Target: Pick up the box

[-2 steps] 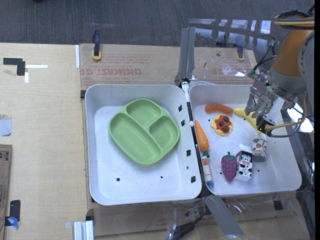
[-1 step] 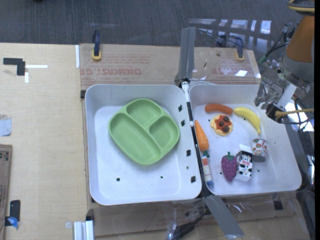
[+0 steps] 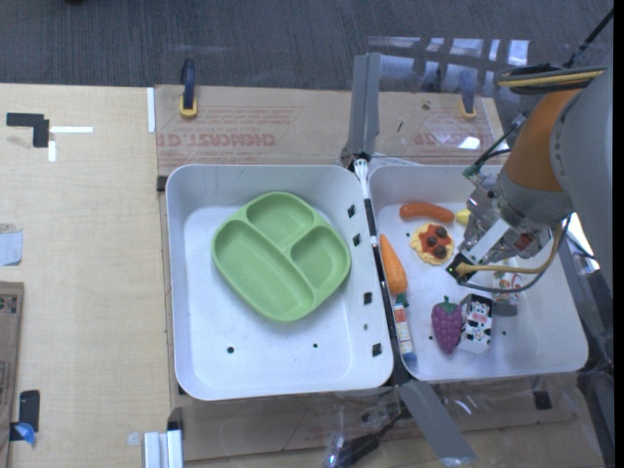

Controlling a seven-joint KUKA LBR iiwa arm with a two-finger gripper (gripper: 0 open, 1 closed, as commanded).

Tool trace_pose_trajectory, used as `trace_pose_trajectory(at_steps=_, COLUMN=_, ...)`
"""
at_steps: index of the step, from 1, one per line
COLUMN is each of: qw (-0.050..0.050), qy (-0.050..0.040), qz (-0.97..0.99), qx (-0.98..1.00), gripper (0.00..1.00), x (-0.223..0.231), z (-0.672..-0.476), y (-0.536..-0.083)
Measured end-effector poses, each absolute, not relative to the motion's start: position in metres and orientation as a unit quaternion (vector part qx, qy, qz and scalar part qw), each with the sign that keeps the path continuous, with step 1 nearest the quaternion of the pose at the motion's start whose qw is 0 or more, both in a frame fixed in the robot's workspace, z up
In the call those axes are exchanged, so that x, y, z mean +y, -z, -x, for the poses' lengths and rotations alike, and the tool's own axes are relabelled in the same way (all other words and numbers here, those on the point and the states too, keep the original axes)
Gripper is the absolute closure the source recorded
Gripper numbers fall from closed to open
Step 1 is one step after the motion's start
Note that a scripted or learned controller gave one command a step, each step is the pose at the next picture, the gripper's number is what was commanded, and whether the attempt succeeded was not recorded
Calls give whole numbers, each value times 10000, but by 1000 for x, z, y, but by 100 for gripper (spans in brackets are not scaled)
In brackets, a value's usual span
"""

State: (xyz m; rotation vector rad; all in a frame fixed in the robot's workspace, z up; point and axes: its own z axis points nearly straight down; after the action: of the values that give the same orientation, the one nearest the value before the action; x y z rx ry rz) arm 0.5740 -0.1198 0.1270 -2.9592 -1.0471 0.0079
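The box (image 3: 476, 322) is a small white carton with black patches, standing in the right bin (image 3: 546, 354) near its front, just right of a purple grape bunch (image 3: 447, 324). My gripper (image 3: 499, 287) hangs from the grey and orange arm, a little behind and above the box. Nothing shows between the gripper and the box, and the wrist hides the gripper's tips.
The right bin also holds a pizza slice (image 3: 432, 242), an orange sausage (image 3: 426, 210), a carrot (image 3: 393, 264) and a slim tube (image 3: 403, 330) along its left wall. A green divided plate (image 3: 281, 254) lies in the left bin (image 3: 195, 359).
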Motion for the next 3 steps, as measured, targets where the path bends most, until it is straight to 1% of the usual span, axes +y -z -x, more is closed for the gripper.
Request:
trace_pose_trajectory(at_steps=1, qw=1, qy=-20, qz=9255, qx=-3786, gripper=0, x=-113, z=-518, y=-276)
trace_pose_trajectory(at_steps=2, qw=9, qy=-27, qz=9453, qx=-3263, gripper=0, x=-83, z=-498, y=-226)
trace_pose_trajectory(at_steps=3, qw=11, qy=-45, qz=9454, qx=-3259, gripper=100, x=-84, z=-498, y=-234)
